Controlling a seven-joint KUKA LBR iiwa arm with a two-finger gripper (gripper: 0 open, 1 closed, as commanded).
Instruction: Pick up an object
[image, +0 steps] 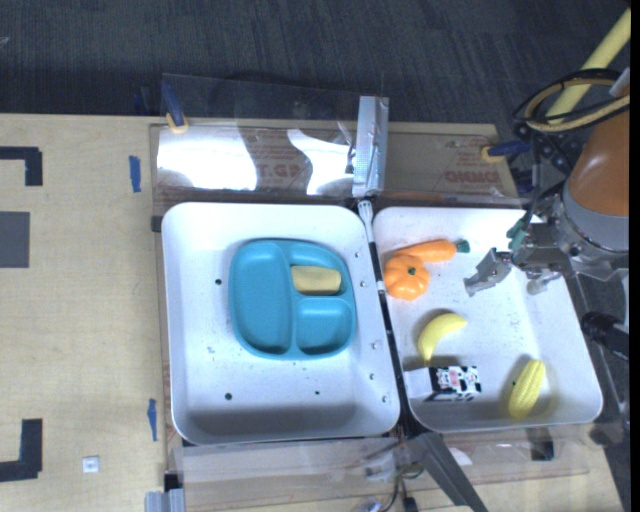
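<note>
You have two white bins side by side on the counter (70, 300). The left bin (190, 390) holds one blue divided plate (270, 300) with one pale yellow piece (317, 279) in its upper right section. The right bin (500, 330) holds five things: one carrot (430, 250), one small pumpkin (406, 277) touching it, one banana (440, 331) near the middle, one black-and-white cow-patterned item (457, 381) by the lower left wall, and one yellow lemon-like fruit (526, 387) in the lower right corner.

The claw (512, 271) hangs over the right bin's upper right part with its fingers spread and nothing between them. Bare floor lies under it, between carrot and right wall. The brown board behind the bins carries print too blurred to read.
</note>
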